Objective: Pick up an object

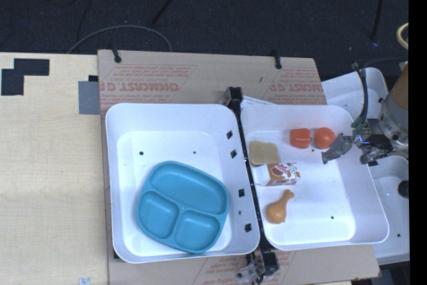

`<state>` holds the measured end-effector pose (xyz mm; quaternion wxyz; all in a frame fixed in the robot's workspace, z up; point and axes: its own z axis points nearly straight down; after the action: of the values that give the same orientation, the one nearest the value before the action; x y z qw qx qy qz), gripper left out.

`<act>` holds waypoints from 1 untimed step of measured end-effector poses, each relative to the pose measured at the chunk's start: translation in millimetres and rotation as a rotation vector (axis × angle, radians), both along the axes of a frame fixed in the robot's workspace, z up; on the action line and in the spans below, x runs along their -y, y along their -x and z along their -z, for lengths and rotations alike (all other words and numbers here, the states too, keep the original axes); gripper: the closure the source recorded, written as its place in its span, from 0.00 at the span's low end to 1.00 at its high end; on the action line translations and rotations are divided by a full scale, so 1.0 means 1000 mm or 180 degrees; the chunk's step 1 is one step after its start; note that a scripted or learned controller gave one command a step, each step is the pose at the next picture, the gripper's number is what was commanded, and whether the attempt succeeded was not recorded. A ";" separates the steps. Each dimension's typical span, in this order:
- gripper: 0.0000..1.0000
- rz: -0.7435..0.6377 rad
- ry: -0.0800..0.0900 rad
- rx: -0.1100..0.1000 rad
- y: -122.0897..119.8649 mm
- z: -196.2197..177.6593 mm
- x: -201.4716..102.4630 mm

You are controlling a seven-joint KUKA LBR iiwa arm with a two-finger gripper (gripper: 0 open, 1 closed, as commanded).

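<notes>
While the arm reaches in from the right edge of the frame, its gripper (353, 149) hangs over the right rim of the right bin (313, 227), fingers spread apart with nothing between them, which suits an approach not yet committed to any object. That bin holds all the small pickable things, loosely scattered so each has free space around it. Two orange-red pieces (312, 137) sit side by side at upper centre, just left of the gripper and nearest to it. A tan slice (263, 153) lies near the divider, a small printed carton (283, 174) just below it, and a drumstick-shaped toy (279, 207) lower still, well apart from the gripper. A blue sectioned plate (181, 206) fills the left bin (127, 123).
</notes>
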<state>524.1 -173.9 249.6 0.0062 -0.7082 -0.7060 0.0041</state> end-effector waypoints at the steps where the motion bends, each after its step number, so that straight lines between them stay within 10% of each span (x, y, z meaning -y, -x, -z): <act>1: 0.00 -0.0010 0.0006 0.0037 -0.002 -0.007 0.000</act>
<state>526.3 -173.6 256.5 0.0014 -0.7071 -0.7071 0.0007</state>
